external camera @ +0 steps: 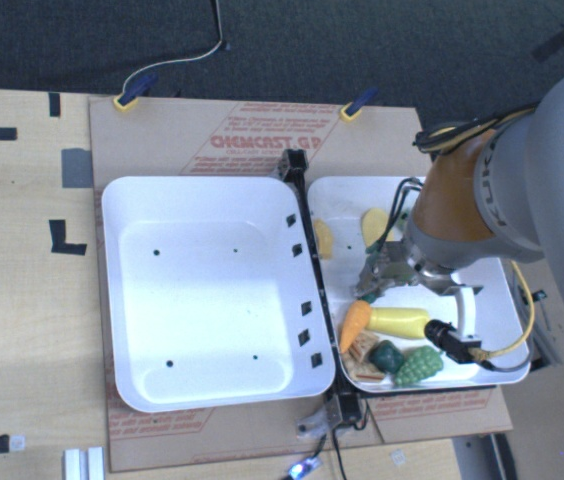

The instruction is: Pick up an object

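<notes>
The yellow banana-shaped toy (399, 320) lies nearly flat across the front half of the right bin (342, 200), and it looks like the likeliest object to pick, since the gripper (374, 280) hangs just above and behind its left end. An orange carrot-like piece (355, 324) touches that same end. In front of the toy sit a dark green piece (386, 355), a knobbly light green piece (420, 364) and a tan item (364, 360) against the front wall. 2 pale yellow pieces rest farther back, one by the divider (323, 239) and one partly behind the arm (374, 225). The left bin (122, 268) stands alongside, across the divider.

Whether the pincer is wide or narrow I cannot tell; the wrist and its cabling cover that part, and nothing can be seen clamped there.

To do this step well, I judge the descent should centre on the toy's long body rather than its left tip, because the carrot-like piece crowds that end and could be nudged or caught as well. Closing across the toy's narrow width would probably give the firmest hold. The cluster in front is tightly packed, so a straight vertical approach and lift should disturb it least. The smooth, rounded surface may slip, so a slow lift seems wise.
</notes>
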You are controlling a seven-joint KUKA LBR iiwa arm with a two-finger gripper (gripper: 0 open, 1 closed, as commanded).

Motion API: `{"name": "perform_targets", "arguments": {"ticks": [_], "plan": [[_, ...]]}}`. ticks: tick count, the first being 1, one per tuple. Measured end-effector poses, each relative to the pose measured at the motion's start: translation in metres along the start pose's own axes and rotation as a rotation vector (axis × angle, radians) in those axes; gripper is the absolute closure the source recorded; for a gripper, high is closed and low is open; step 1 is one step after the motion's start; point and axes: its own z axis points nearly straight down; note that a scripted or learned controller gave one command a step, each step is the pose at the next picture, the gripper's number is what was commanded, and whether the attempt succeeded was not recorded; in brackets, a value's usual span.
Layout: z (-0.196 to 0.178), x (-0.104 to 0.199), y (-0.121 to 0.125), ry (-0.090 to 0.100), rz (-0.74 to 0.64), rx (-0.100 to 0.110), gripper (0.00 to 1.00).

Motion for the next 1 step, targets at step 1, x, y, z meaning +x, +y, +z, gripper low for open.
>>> {"name": "perform_targets", "arguments": {"ticks": [1], "plan": [[-0.0104,-0.0005,-0.0027,0.001,-0.001,-0.003,1.0]]}}
